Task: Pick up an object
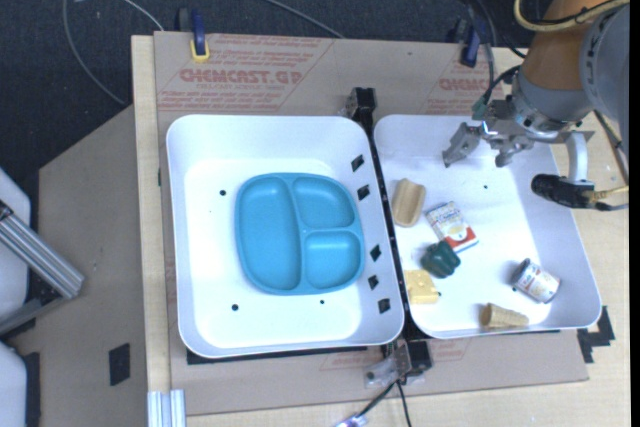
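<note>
One blue divided plate (299, 233) lies in the left bin (190, 215). The right bin (560, 245) holds six small things: three tan pieces (408, 202), one packet (450, 223), one green lump (440, 261), one can (535, 281). Above them, the gripper (487, 146) hangs spread, pinching nothing.

Bench (140, 215), board-topped; two white bins side by side, left bin (190, 235) touching right bin (560, 255).

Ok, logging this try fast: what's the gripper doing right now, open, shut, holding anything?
Gripper: open, holding nothing, above the far end of the right bin.
</note>
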